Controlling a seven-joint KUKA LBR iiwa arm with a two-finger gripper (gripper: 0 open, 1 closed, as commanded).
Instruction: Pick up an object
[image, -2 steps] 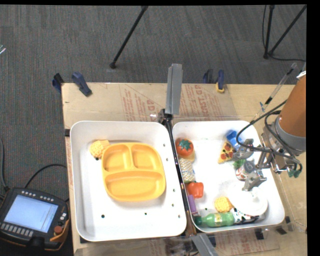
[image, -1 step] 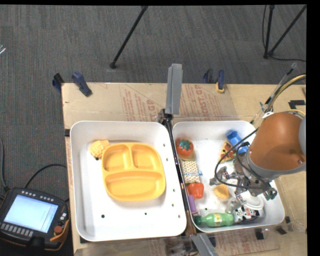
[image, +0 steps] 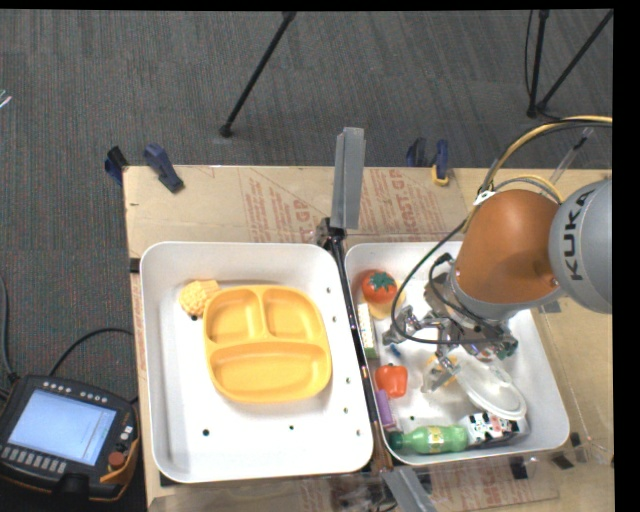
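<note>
Orange pepper (image: 392, 379), tomato (image: 379, 285), green bottle (image: 432, 438) crowd gripper (image: 440, 372); gripper state unclear.

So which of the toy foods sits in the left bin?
The yellow corn, beside the yellow divided tray; the tomato, orange pepper and green bottle lie in the right bin.

Counter with two white bins

The counter (image: 250, 205), topped with printed cardboard, carries a left bin (image: 165, 400) and a right bin (image: 550, 390) touching side by side. Blue clamps (image: 160, 165) grip its far edge on the left, and more clamps (image: 430, 158) grip it farther right.
</note>
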